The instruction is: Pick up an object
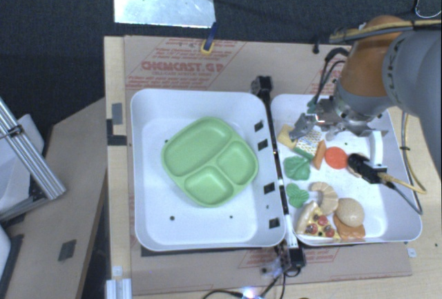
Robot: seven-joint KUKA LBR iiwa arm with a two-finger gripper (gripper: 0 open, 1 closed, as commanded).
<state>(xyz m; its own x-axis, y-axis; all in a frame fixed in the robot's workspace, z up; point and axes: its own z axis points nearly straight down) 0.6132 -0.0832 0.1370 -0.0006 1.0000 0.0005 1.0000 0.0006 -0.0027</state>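
Camera view: the two-finger gripper (304, 128) hangs over the right white bin (400, 222); whether it is parted or closed cannot be told. Just below lies a yellow wedge-shaped plastic cheese toy (298, 141), likely light, stiff and slick, best pinched across its flat sides.

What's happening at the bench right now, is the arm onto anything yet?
The arm has its gripper low in the right bin, over the toy food at that bin's upper left, near a yellow wedge and a green leaf piece. Nothing can be seen between its fingers. A tomato slice, a pizza slice and a bun lie nearby. The left bin holds a green divided plate.
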